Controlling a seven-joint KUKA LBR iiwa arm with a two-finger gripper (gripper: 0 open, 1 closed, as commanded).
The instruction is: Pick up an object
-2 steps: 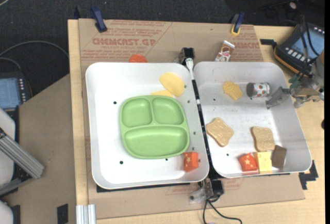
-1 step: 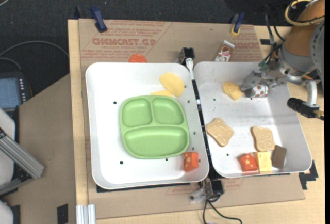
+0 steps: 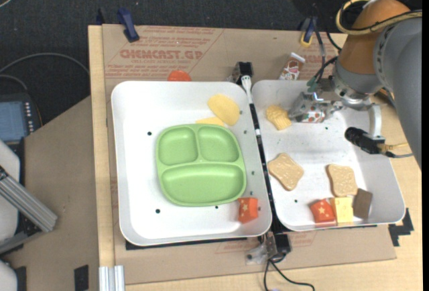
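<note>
Bench: a brown board bearing both bins, with red lettering along its far part.
Left bin: white and shallow, touching the right bin along a dark seam in the middle.
Right bin: white, the landmark for what follows; the arm enters over its far right corner.
Arm: grey with an orange band, bent down over the right bin's far edge.
Green tray: three compartments, lying in the middle of the left bin, well apart from the right bin's contents.
Yellow piece: in the left bin's far part, just left of the seam with the right bin.
Toast slices: one near the right bin's left middle, one toward its near right.
Yellow chunk: in the right bin's far left part, just beside the gripper and left of it, apart from it.
Gripper: low in the right bin's far part; whether it is apart or together I cannot tell.
Small blocks: red, yellow and brown, side by side at the right bin's near edge.
Orange block: in the left bin's near corner, beside the seam.
</note>
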